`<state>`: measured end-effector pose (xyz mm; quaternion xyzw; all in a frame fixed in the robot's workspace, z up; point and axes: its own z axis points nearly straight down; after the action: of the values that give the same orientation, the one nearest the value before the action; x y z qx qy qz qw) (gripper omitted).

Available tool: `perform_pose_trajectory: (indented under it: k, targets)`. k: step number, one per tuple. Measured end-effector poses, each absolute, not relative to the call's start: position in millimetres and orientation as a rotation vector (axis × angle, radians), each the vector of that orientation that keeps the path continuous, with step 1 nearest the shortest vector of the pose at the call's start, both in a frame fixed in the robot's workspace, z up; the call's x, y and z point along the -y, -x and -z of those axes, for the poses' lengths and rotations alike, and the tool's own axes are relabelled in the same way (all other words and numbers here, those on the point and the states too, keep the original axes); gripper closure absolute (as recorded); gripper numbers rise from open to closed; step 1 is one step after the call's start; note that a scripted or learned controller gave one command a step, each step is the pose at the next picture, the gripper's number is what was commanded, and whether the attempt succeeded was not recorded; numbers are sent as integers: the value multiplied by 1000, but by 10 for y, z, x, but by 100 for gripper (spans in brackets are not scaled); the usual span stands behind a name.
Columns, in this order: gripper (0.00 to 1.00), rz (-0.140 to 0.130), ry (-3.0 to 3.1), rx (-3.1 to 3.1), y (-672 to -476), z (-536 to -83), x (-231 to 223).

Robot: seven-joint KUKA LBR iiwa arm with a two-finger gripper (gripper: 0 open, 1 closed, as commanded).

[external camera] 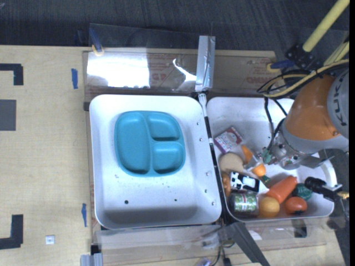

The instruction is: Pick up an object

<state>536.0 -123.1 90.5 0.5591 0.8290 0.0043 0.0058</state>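
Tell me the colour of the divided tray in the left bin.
Light blue tray, seen clearly in the camera view.

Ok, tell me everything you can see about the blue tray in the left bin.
The tray is light blue, looks like smooth matte plastic, and has rounded corners. It has three compartments: one long one on its left side and two smaller ones stacked on the right, split by raised ridges. It lies flat, open side up, slightly above the middle of the left bin, resting on its floor. No other thing touches it.
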Motion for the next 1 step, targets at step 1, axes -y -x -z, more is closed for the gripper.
perform_pose_trajectory:
  k: [1]
  targets:
    - [100,-4,-1621,-2677,-5500,-1680,1681]
